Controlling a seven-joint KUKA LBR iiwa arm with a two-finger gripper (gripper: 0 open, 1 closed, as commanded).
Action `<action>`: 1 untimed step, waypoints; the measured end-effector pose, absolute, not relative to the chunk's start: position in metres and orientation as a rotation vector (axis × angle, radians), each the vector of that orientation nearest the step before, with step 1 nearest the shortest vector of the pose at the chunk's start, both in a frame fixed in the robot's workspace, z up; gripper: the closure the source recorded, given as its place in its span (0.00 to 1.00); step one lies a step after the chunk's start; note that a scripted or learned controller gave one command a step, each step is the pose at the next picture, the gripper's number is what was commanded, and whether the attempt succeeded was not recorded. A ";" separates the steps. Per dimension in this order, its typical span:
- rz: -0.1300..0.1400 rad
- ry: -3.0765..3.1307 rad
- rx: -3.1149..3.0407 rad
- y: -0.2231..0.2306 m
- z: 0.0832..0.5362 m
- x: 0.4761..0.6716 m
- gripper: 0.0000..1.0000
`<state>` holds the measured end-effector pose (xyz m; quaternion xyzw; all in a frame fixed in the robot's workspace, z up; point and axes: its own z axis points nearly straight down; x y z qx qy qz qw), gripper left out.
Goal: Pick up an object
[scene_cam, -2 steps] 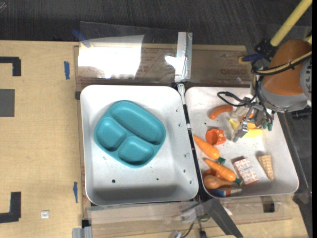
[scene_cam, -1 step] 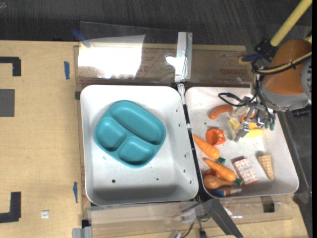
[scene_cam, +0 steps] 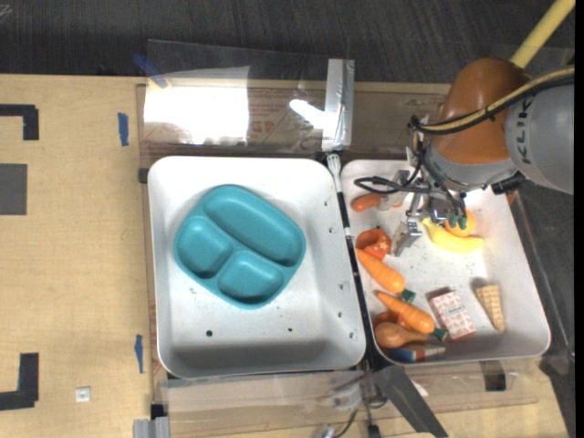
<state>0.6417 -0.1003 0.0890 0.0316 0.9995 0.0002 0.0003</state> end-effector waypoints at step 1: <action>-0.004 3.101 -0.444 -0.143 0.089 0.620 0.00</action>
